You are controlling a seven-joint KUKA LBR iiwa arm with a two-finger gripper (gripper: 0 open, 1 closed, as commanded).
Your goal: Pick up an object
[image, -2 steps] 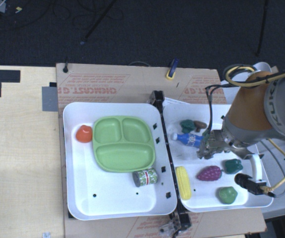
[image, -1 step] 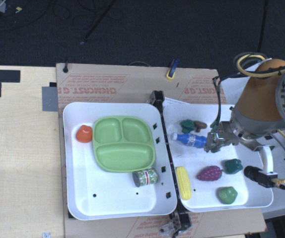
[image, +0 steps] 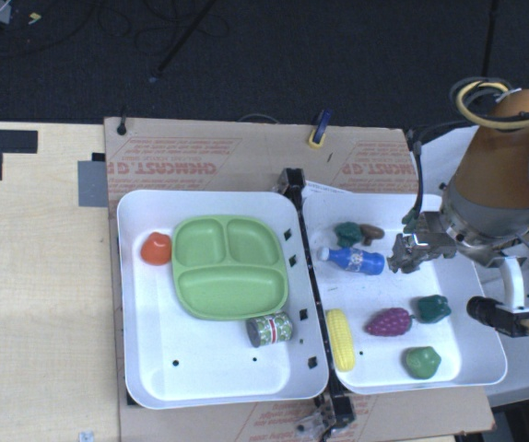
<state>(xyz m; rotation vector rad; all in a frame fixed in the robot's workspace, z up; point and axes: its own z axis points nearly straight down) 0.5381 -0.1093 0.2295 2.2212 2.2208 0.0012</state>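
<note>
My gripper (image: 408, 254) hangs over the right bin (image: 472, 376), just right of a blue bottle (image: 355, 261) lying on its side. Nothing shows between its tips. Elsewhere in the right bin lie a teal-green toy (image: 348, 233) with a brown piece (image: 371, 233) beside it, a yellow corn cob (image: 339, 338), purple grapes (image: 389, 321), a dark green pepper (image: 432, 308) and a light green fruit (image: 422, 362). The left bin (image: 145, 357) holds a green divided plate (image: 229, 267), an orange cup (image: 157, 248) and a small can (image: 270, 329).
The grey arm with its orange band (image: 495, 168) reaches in from the right above the right bin's far corner. A black divider (image: 306, 274) runs between the bins. Cardboard (image: 209, 159) lies under both bins, on a wooden bench (image: 34, 284).
</note>
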